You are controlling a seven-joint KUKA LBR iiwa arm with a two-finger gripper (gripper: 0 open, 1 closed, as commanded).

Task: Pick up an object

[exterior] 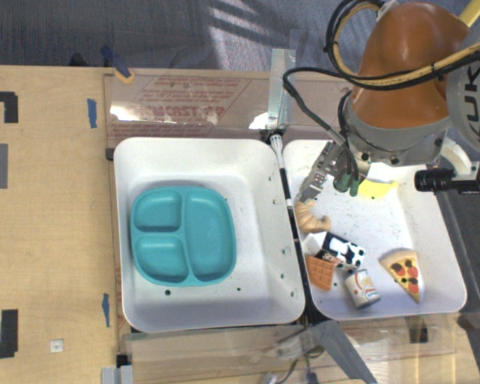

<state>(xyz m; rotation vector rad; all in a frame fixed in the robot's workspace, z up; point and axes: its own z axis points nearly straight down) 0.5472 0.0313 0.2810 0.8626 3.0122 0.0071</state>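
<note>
The arm [408, 62] reaches in from the upper right, its orange band a large dome over the far end of the right bin [440, 238], with black and yellow cables looping over it. Below the band the wrist angles down toward seven o'clock, ending in the gripper [314, 184], which hangs low over the bin's upper-left corner, close to the divider between the two bins. Whether the fingers are spread or closed cannot be told from this angle, and nothing is seen between them. Just beneath the tip, at about six o'clock from it, lies a small tan piece [307, 217] against the bin's left wall. Further along that wall sit a waffle-patterned orange piece [321, 272], a black-and-white spotted object [342, 250] and a small can [362, 288] lying on its side, all bunched close together. A pizza slice toy [405, 270] lies apart at three o'clock from the can, with bare floor around it. A yellow item [376, 189] shows partly under the wrist. The centre and right of this bin are open floor. The left bin [256, 174] holds a teal divided plate [184, 234] with three compartments, set toward its left side.
</note>
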